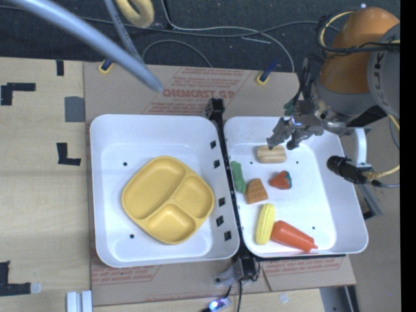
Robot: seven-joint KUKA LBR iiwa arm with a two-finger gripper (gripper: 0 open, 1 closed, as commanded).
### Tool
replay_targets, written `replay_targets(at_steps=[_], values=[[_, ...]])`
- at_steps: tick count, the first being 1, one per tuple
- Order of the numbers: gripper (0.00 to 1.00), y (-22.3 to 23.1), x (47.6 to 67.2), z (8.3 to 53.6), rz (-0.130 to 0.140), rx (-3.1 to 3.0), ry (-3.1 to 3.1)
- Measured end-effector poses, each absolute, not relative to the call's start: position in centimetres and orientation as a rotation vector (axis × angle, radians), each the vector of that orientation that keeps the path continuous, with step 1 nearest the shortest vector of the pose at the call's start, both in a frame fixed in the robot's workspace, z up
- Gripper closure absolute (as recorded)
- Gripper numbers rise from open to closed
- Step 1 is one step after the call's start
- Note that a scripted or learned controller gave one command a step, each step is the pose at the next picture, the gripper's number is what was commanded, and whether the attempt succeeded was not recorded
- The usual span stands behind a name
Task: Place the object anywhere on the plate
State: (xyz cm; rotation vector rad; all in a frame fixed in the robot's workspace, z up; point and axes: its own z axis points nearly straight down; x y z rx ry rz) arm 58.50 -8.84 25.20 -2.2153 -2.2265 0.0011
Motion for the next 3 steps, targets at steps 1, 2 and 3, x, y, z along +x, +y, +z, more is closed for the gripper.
replay_targets(at_steps=[1,2,3], values=[[1.0,-3.8,57.9,25.6,0.001,-2.215,-2.226],[1.0,1.3,57.0,25.8,0.002,-2.214,-2.226],[1.0,6.9,55.1,24.1,0.004,-2.213,-2.226]])
